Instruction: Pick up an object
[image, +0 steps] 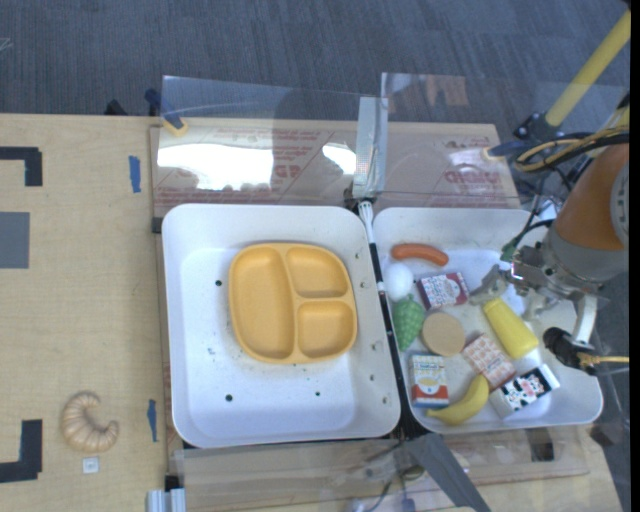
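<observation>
Two shallow white plastic bins (190, 300) sit side by side; the left carries a smooth yellow three-compartment tray (293, 301), while the right bin (580, 400) crowds the pickable pieces together: a glossy yellow bottle (510, 328), curved banana (462, 402), red sausage (419, 254) and small printed cartons (430, 379). Above the bottle's upper end hangs the gripper (515, 283); I cannot tell its opening.

Orange three-compartment plastic tray (293, 302), red sausage-shaped toy (419, 254), yellow plastic bottle (510, 329), yellow curved banana (463, 403), black-and-white patterned box (525, 390), tan croissant (88, 420)
</observation>
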